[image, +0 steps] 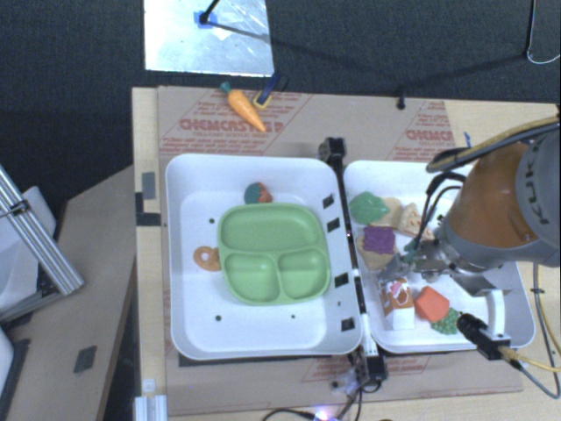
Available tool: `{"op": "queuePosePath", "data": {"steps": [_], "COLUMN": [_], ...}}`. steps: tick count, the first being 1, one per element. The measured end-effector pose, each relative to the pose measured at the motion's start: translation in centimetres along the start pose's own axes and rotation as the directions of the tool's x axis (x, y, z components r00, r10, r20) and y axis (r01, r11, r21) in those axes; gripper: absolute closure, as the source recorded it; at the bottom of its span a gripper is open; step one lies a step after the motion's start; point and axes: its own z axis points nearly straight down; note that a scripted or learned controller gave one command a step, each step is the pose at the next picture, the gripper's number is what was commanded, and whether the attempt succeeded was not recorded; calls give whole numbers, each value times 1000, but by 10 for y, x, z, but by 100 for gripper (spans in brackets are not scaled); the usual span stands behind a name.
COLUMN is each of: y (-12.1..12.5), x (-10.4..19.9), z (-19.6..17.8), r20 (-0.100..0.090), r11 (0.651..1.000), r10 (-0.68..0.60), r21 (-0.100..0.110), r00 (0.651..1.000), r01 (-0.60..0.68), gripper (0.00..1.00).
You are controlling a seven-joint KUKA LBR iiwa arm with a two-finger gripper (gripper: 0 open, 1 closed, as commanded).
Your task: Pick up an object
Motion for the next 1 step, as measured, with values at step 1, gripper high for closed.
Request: {"op": "queuePosePath", "data": {"steps": [1], "y": [1], "x": [0], "z": [36], "r20": [-1], "r11": [1000], "r10": [2], "r21": [7], "r00": [1000], "r01": [-2], "gripper": [0]}}
